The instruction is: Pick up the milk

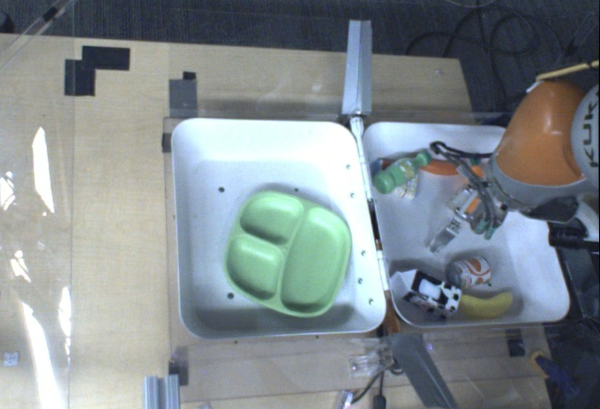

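Milk lies low in the right bin, gripper hangs above it

Milk [429,295] comes first, at the near edge of the right bin [553,309]. It is a small carton with black and white cow spots, lying on its side in the near left corner. A carton like this is likely light, with thin walls that give if squeezed hard. Its flat sides should not be slippery. My guess is that the best hold is across the two long flat sides, near the middle, with a soft squeeze.

Just beside the milk, to its right, lies a yellow banana [487,305]. A small ball [472,272] sits just behind the banana. Both are close, so there is little room on that side.

Farther back hangs the gripper [451,231]. It is apart from the milk and holds nothing. Its two fingers point down toward the near left and look a little open. The milk lies nearer than the gripper, and slightly to its left.

At the far end of that bin lies a green bottle [398,174].

The left bin [197,210] has a green tray [288,252].
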Robot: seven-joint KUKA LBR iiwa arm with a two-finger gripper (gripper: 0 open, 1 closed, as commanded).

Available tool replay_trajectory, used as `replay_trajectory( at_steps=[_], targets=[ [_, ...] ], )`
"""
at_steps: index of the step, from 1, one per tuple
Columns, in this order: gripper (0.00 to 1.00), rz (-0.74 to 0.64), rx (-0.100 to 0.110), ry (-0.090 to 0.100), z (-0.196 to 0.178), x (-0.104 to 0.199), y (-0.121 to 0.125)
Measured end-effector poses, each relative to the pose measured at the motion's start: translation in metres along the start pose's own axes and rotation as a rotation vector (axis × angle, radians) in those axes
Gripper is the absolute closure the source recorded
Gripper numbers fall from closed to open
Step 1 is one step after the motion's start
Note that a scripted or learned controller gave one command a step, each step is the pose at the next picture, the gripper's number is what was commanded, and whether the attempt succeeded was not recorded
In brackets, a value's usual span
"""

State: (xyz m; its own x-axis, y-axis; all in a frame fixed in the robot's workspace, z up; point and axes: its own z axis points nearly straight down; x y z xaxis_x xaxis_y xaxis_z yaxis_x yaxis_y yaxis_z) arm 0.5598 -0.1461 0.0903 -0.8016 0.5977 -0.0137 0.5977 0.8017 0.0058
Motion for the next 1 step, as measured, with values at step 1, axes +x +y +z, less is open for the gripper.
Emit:
replay_trajectory(
  at_steps=[1],
  targets=[
    [0.0, -0.107, -0.003, -0.001, -0.0014, 0.079, 0.0084]
  ],
)
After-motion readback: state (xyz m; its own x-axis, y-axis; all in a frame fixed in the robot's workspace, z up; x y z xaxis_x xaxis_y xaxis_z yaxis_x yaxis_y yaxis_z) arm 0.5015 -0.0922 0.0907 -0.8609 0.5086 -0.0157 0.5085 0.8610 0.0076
